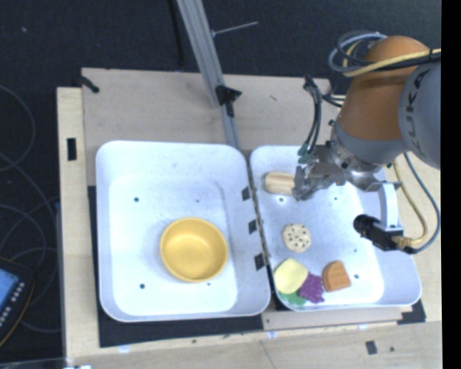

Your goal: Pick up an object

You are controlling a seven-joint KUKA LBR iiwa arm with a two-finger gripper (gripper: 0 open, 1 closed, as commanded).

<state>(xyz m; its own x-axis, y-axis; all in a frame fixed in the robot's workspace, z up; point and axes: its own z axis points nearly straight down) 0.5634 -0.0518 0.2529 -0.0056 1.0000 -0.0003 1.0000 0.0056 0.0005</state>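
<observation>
My gripper (302, 184) reaches down into the far part of the right bin (369, 283), right beside a tan roll-shaped object (277, 182) that lies just left of the fingers. A round speckled cookie (296, 237) lies in the middle of that bin. At its near edge sit a yellow-green piece (290, 275), a purple piece (313, 288) and an orange-brown piece (336, 275). A yellow bowl (193, 249) stands in the left bin (131, 175).
A metal pole (207, 52) slants up from the divider between the bins. A black fitting with cables (376, 233) hangs off the arm over the right bin's right side. A tablet (0, 294) lies on the floor at left.
</observation>
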